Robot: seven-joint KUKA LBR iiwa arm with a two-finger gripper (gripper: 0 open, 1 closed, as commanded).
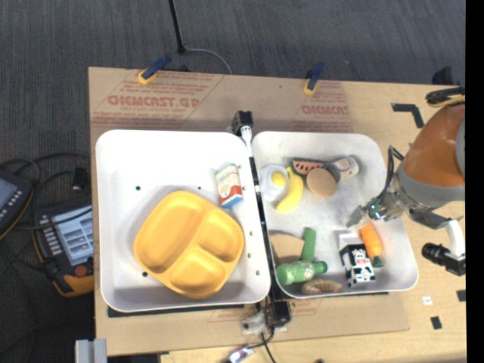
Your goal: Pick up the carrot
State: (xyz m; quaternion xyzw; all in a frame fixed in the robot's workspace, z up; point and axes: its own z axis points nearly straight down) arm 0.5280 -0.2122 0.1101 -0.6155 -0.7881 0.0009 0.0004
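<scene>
Two white bins sit side by side; the left bin (pixel 113 203) holds a yellow divided tray (pixel 189 242) and a small carton (pixel 229 184). In the right bin (pixel 333 141), a banana (pixel 290 192) lies far-left and a green bottle (pixel 301 269) near. The carrot (pixel 370 243) rests by the right wall, just beyond a black-and-white carton (pixel 358 265), apparently not yet lifted. The gripper (pixel 376 211) hovers at its far end; how its grip stands cannot be told.

The carrot (pixel 370 242) is orange. The banana (pixel 290 190) is yellow. The big tray (pixel 189 242) is yellow. The bottle (pixel 301 269) is green. Both bins (pixel 121 195) are white.
</scene>
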